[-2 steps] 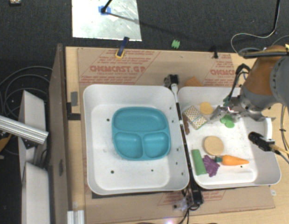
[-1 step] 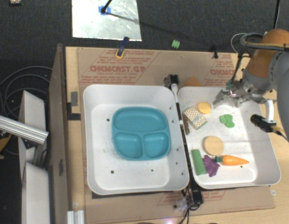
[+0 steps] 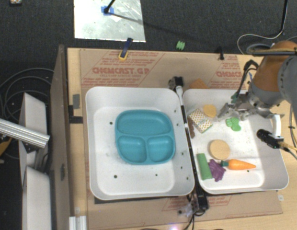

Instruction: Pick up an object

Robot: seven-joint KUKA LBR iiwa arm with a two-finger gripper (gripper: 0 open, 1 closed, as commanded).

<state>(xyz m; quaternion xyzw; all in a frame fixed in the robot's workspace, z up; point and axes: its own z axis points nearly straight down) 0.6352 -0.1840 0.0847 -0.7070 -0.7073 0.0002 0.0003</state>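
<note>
Just gripper (image 3: 231, 110) above green toy (image 3: 233, 124)

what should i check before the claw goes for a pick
1. Claw over the right bin: ok.
2. Target under it: green piece lies just below the claw: ok.
3. Claw open: cannot tell.
4. Neighbours apart from the green piece: waffle and yellow disc lie to its left, not touching: ok.
5. Nothing held already: cannot tell.
</note>
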